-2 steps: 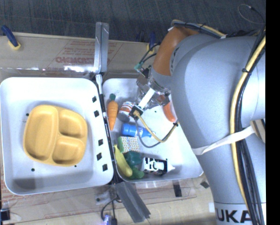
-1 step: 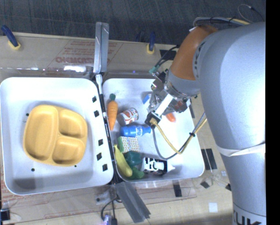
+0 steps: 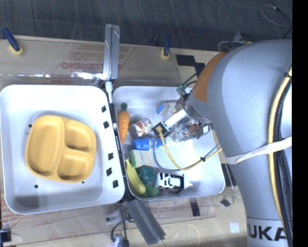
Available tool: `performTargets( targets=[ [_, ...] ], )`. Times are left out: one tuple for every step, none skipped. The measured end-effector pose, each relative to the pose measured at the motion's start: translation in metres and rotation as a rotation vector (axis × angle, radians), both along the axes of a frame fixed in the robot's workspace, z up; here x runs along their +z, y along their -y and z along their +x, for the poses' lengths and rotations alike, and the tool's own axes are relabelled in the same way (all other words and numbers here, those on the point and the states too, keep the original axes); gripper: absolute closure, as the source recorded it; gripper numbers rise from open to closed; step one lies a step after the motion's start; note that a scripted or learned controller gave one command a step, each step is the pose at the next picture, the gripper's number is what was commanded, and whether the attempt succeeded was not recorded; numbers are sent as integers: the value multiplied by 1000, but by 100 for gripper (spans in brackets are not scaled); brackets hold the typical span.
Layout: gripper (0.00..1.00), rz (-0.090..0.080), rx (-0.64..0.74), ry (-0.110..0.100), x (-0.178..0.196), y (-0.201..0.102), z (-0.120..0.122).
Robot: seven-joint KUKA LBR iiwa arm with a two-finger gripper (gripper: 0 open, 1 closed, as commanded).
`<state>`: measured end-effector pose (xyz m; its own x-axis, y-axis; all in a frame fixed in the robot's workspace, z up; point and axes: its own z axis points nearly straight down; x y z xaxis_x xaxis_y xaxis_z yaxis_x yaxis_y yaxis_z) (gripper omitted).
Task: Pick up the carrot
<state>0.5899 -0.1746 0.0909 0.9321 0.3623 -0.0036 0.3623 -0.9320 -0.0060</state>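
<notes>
Grey arm (image 3: 252,112) overhangs right bin (image 3: 208,179) containing one carrot (image 3: 123,125), one banana (image 3: 133,176).

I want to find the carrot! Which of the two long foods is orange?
The carrot: orange with a green top, by the left wall of the right bin. The banana, nearer the camera, is yellow.

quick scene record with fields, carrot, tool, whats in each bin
target: carrot
carrot place: right bin, along its left wall, green top toward the far side
carrot state: lying in the bin, not lifted
tool: tool over the right bin's far right part, apart from the carrot
beside carrot: red and white item just to its right
same wall, nearer the camera: banana
left bin: yellow divided plate
</notes>
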Motion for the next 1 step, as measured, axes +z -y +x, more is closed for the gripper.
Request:
performTargets(
  targets=[
    [100,-2,-109,2,1,18,60]
  ],
)
